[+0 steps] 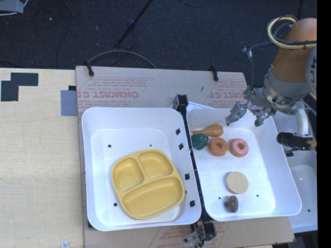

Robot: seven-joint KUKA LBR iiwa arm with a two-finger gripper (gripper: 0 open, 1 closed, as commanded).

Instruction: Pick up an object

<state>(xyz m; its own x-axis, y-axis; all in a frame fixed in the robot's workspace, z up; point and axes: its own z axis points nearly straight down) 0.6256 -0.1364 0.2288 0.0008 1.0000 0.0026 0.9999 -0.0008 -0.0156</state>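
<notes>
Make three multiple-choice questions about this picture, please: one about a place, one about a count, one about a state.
1. Where does the yellow divided tray lie?
A. left bin
B. right bin
C. on the cardboard

2. How many ring-shaped doughnuts are in the right bin?
A. one
B. two
C. four

3. How are the fingers of the gripper?
A. spread apart, holding nothing
B. shut on the pink doughnut
C. shut on the tray

Answers: 1 A, it rests on the left bin's floor. 2 B, an orange doughnut and a pink doughnut. 3 A, fingers apart above the bin's far rim.
</notes>
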